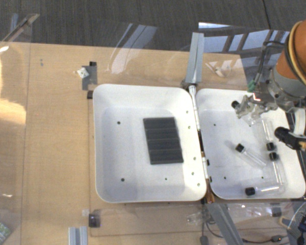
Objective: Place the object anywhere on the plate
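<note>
Nearest the lens, a clear vial (265, 189) lies at the right bin's (214, 188) front lip, more tubes scattered behind it. The end effector (249, 106) sits over the back cluster; can't tell its state. The dark plate (163, 140) waits in the left bin (107, 182). Slick round glass could easily roll away or slip mid-carry.

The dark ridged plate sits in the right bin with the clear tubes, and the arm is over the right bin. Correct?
Not quite. The camera view shows the dark ridged plate alone in the left bin. The clear tubes lie in the right bin, and the arm is over that bin.
</note>
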